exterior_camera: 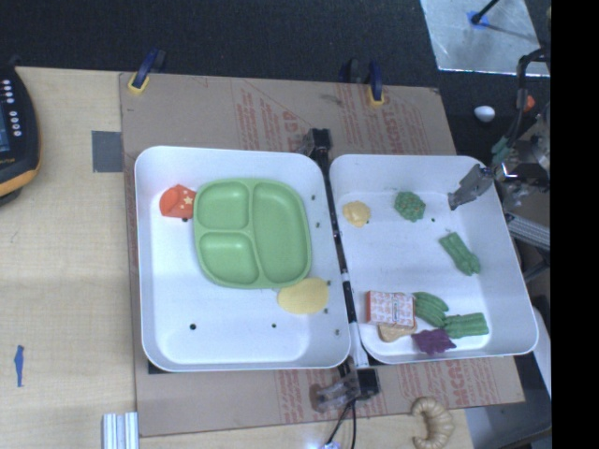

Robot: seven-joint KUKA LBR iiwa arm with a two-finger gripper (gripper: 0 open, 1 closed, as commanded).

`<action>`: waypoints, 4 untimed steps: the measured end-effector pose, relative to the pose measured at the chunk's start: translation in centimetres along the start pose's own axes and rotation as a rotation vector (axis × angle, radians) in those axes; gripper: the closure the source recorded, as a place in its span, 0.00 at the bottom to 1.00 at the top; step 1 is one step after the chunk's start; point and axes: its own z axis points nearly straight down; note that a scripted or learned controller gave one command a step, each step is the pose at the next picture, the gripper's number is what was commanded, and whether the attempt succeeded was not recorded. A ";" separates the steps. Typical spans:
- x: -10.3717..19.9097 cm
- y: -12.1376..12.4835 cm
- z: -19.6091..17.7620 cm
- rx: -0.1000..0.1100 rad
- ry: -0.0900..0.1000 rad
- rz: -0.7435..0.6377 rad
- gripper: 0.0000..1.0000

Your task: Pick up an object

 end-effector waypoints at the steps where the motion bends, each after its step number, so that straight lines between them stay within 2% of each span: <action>1: -4.2 -4.9 8.3 0.007 0.002 0.003 0.00; 2: -4.6 1.7 19.5 0.002 0.000 -0.004 0.00; 3: -4.8 1.7 17.8 -0.001 -0.002 -0.003 1.00; 4: 3.0 3.7 12.6 -0.005 0.000 -0.008 1.00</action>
